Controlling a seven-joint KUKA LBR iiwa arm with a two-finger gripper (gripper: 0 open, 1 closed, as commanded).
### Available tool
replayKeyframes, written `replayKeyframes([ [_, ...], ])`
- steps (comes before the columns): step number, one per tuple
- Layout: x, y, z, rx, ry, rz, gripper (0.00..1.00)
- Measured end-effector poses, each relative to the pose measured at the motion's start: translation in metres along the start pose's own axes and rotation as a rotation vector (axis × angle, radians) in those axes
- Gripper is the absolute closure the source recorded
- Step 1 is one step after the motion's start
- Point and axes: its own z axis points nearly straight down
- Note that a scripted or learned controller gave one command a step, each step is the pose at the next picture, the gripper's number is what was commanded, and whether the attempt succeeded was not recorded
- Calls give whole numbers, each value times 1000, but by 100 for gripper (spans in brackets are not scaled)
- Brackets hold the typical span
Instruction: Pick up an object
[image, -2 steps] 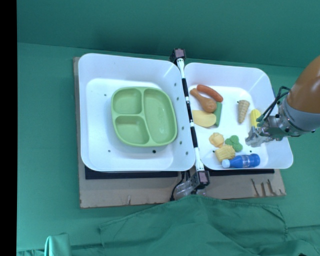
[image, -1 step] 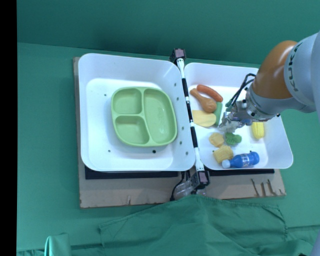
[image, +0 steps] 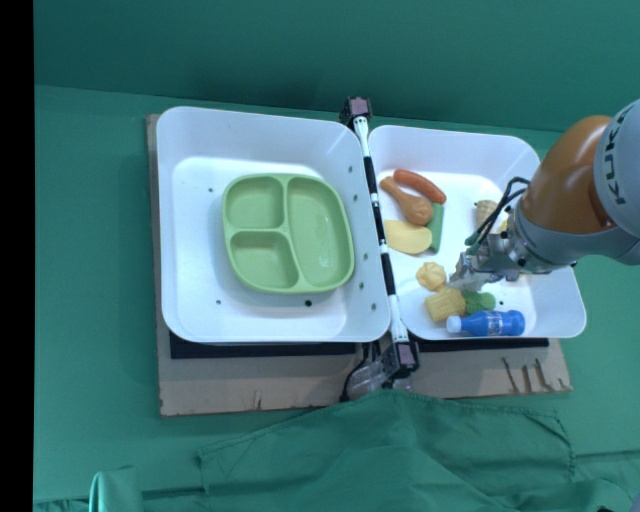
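Under my fingers (image: 468, 272) the right bin (image: 548, 178) holds a cluster of small toy foods. Closest to me are a yellow, ridged corn piece (image: 445, 303), a small rounded yellow lump (image: 431, 276) and a green piece (image: 480, 300) that lies partly under me. A blue bottle (image: 488, 323) with a white cap lies on its side just in front of them, near the bin's front wall. I cannot tell whether my fingers are parted or closed, and nothing shows between them.

My arm reaches in from the right, its orange band (image: 568, 175) high over the bin's right half, the grey wrist angled down and leftward toward the cluster.

Farther back lie a pale yellow wedge (image: 408, 237), an orange drumstick shape (image: 408, 203), a red sausage (image: 420, 185) and a narrow green strip (image: 437, 227), all smooth and plastic-looking.

The left bin (image: 200, 140) carries a light green, three-compartment plate (image: 288, 232) with rounded corners. Both bins sit on brown cardboard (image: 200, 385) over the green cloth-covered bench (image: 90, 250).
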Motion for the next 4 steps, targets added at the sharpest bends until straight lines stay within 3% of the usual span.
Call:
replayKeyframes([
  [1, -3, -5, 0, -1, 1, -4, 0],
  [2, -58, -19, 0, 4, 0, 1, 0],
  [3, -60, 62, 4, 11, 0, -6, 0],
  [4, -52, 87, -85, 11, 2, -5, 0],
])
